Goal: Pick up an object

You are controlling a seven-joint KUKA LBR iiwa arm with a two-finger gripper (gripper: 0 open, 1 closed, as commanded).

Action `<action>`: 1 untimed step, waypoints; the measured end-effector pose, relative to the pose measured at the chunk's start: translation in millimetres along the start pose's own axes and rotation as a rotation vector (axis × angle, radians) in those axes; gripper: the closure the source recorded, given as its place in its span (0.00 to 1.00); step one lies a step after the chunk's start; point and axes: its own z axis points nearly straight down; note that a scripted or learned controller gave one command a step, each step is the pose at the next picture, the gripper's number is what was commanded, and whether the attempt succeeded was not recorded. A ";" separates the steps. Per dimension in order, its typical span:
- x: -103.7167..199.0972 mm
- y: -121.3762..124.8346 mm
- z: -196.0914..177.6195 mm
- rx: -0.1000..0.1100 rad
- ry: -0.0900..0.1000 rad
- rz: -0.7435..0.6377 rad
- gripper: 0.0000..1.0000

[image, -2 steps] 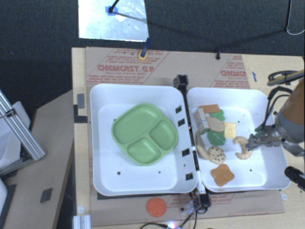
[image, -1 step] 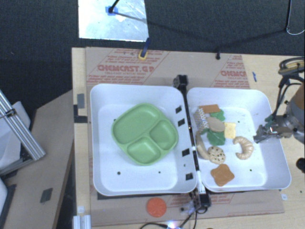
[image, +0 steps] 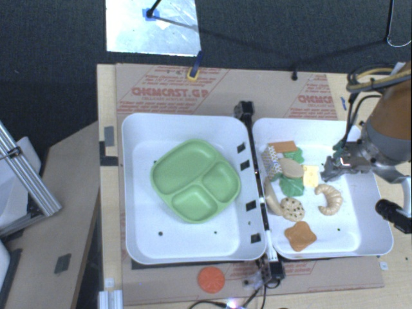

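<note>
Nearest my viewpoint, at the table's front edge, lies a small orange disc (image: pixel 211 278), just outside the bins. Only one view serves me, fixed above and slanted down.

Left bin (image: pixel 138 237): it holds a green divided plate (image: pixel 196 180) with three compartments, lying flat near the middle.

Right bin (image: pixel 367 237): here lie the candidates for picking, all toy foods clustered toward the divider between the bins. From far to near I read an orange block (image: pixel 285 147) beside a ridged pale piece (image: pixel 273 152), a beige oval piece (image: pixel 291 168), a yellow square (image: pixel 311 175), a green leafy piece (image: pixel 291 186), a croissant (image: pixel 331 199), a speckled cookie (image: pixel 291 207) touching a pale curved piece (image: pixel 272 201), and an orange-brown piece (image: pixel 300 235) nearest the front.

Arm: it enters from the right, orange band uppermost, wrist tilted down and inward over the right bin's far side. The gripper (image: pixel 337 165) sits low, just beside the yellow square and just above the croissant in my view. Dark hardware hides the fingers, so I cannot tell whether they stand apart or together, and I see nothing between them.

Progress, as I judge it: every object rests on the bin floor, so nothing is lifted. The approach looks well advanced; the grasp and the lift are left. The croissant or the yellow square seems the likeliest target.
</note>
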 end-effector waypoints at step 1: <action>41.5 22.0 -3.1 0.001 0.001 0.000 1.00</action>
